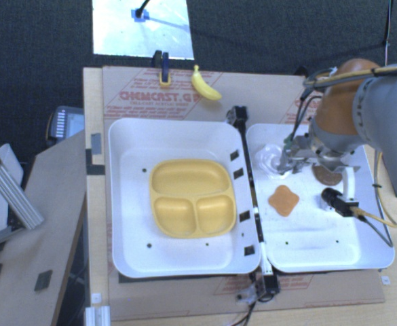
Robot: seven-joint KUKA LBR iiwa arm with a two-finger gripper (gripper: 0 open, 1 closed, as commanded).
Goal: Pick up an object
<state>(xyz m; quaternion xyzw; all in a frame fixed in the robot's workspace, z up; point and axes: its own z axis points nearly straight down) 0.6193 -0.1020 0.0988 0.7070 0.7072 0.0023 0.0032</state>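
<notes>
While low over the clear crinkled plastic piece [269, 159] in the right white bin [320, 250], pincer [288, 166] state cannot be told; probably light, flimsy, slippery, best pinched at an edge.

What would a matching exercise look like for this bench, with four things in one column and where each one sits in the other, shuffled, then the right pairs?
Things:
1. yellow divided tray
2. banana
3. orange flat piece
4. gripper

Places:
A. on the cardboard behind the bins
B. in the left bin
C. over the back of the right bin, by a clear item
D. on the right bin's floor, near its middle

Pairs: 1-B, 2-A, 3-D, 4-C
</notes>
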